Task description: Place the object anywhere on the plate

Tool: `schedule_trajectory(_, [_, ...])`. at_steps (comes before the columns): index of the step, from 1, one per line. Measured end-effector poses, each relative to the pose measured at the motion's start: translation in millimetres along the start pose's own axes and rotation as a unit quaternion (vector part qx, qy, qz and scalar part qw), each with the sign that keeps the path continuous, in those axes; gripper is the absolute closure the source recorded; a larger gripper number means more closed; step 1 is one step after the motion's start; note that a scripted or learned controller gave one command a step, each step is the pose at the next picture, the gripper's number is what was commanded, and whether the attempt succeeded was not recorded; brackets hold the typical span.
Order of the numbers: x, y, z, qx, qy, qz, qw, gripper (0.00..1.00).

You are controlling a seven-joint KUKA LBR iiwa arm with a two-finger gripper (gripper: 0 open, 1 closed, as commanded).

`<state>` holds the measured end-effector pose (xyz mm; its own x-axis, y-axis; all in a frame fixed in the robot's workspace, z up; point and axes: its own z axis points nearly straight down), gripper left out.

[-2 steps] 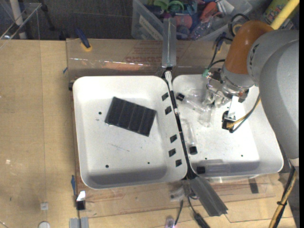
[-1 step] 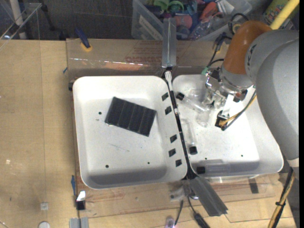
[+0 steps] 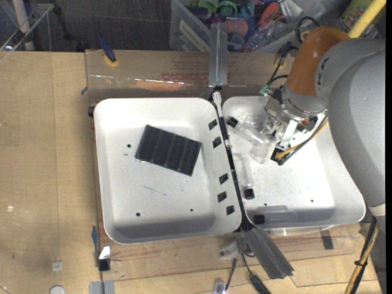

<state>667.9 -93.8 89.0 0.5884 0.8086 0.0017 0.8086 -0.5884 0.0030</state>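
1. From the single overhead camera, two shallow white bins sit side by side on the wooden counter (image 3: 43,164): the left bin (image 3: 116,216) and the right bin (image 3: 318,195), touching along a dark centre divider (image 3: 228,158) with small black clips on it.
2. One dark, ribbed rectangular plate (image 3: 168,150) lies flat in the left bin, turned slightly askew and apart from all the bin walls.
3. The arm (image 3: 361,103) comes in from the right; its grey body is cut off by the frame edge and covers the far right part of the right bin. One orange band (image 3: 312,60) shows above the wrist.
4. The claw (image 3: 266,136) hangs over the upper left part of the right bin, near the divider. It is pale and see-through against the white bin floor, so its outline is hard to make out, and I cannot tell how far apart its parts stand or whether anything is between them.
5. The object to be placed is hard to pick out: something clear and glassy (image 3: 248,130) lies in the right bin just beside the claw, but its shape blurs into the claw and the white floor. Whether the two touch cannot be told.
6. One small black piece (image 3: 248,193) rests on the right bin floor near the divider, lower down.
7. Behind the bins, one clear tub (image 3: 184,17) holds a heap of coloured toys, partly cut off at the top edge and too jumbled to count.
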Motion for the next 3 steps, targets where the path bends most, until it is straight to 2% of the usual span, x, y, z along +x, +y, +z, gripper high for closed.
schedule_trajectory(1, [76.5, -56.9, -95.7, 0.002, -0.001, -0.02, 0.9998, 1.0])
schedule_trajectory(2, [76.4, -57.1, -95.0, 0.002, -0.001, 0.108, 0.9942, 1.0])
schedule_trajectory(3, [89.8, -76.3, -135.0, 0.002, -0.001, 0.138, 0.9905, 1.0])
